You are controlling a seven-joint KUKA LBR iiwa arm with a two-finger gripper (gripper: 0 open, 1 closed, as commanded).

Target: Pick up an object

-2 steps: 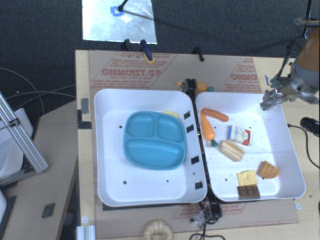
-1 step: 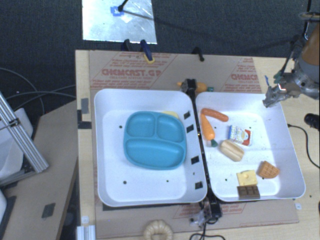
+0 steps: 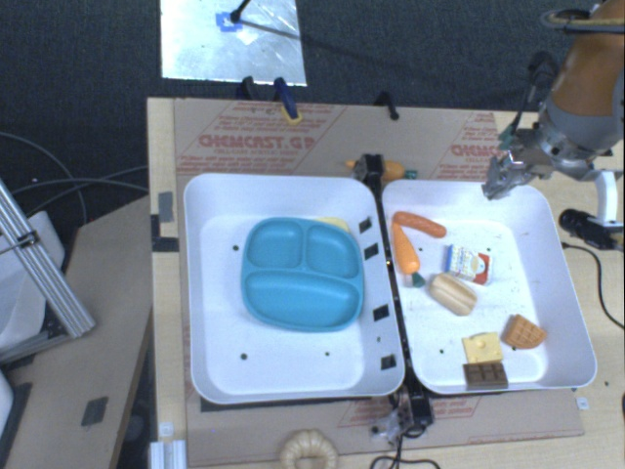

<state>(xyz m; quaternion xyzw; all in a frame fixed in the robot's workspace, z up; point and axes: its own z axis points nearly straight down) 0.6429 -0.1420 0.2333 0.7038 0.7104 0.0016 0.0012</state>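
Observation:
The right bin holds several toy foods: a red sausage, an orange carrot, a small white carton, a tan bread roll, a waffle piece, a yellow cheese slice and a brown chocolate bar. My gripper hangs over the bin's far right corner, well above and beyond the food. Nothing shows between its fingers.
The left bin carries a blue divided plate with a pale yellow item behind it. An orange thing lies beyond the bins' divider. A beige ring sits at the bench's front edge. Cables run at the right.

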